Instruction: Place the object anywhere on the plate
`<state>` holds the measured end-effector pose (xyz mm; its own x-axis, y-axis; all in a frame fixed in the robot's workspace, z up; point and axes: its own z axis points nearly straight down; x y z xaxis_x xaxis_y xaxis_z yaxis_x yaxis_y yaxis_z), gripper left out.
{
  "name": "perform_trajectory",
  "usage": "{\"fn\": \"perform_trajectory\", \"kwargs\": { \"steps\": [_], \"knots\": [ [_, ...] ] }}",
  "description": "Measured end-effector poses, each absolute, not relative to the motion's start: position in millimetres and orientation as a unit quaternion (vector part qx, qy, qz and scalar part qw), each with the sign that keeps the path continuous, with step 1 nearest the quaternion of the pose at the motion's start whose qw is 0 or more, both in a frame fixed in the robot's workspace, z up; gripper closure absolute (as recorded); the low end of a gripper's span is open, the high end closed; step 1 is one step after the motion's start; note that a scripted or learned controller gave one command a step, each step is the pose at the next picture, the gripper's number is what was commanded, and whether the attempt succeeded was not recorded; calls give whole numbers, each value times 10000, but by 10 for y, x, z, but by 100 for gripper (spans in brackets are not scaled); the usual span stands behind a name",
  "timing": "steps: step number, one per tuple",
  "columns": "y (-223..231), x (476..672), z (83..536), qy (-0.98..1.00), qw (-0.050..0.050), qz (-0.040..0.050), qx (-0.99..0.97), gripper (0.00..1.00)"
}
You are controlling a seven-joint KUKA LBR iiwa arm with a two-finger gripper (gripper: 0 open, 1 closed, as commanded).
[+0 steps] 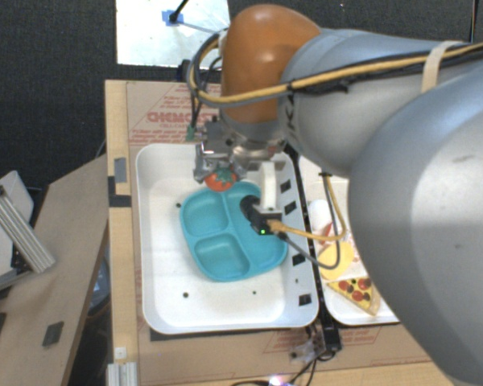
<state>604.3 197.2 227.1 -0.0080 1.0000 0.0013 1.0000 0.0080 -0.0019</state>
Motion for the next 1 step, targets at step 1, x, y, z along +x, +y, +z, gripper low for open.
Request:
{"fn": "perform_trajectory", "kwargs": {
  "steps": [1],
  "knots": [
    [1947,6052,2286,-7084,1,-3,-7058,0]
  ]
}}
